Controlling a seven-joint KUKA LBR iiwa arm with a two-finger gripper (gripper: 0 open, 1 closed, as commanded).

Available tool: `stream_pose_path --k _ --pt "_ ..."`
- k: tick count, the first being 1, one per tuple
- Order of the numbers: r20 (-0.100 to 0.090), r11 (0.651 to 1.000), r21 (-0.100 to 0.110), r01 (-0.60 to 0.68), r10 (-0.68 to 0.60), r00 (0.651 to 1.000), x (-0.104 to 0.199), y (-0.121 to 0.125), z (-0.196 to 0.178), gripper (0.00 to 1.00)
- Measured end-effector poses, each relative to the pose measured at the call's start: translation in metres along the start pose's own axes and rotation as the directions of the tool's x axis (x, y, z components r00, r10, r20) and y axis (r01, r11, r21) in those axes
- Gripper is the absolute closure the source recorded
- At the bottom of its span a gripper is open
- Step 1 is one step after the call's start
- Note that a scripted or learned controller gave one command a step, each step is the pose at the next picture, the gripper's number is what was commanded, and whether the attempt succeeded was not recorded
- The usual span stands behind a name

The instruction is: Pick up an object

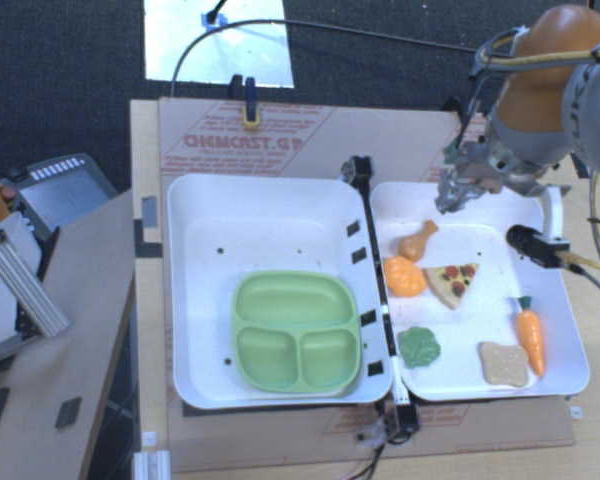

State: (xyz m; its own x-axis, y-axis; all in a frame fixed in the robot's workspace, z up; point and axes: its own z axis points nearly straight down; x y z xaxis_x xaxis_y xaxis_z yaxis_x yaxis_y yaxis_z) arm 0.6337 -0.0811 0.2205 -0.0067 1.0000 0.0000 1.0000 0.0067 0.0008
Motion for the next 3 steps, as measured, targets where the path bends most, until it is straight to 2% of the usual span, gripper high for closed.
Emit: stream_pose_path --k 1,2,3 --pt "0.000 1.000 0.000 0.001 -0.001 1.000 0.059 -0.001 0.003 1.00" --pt "0.000 1.000 0.001 0.000 0.000 1.000 0.104 -0.019 0.005 1.00" --pt "-0.002 1.000 0.001 0.003 -0.003 1.000 0.163 -0.035 -0.002 1.00"
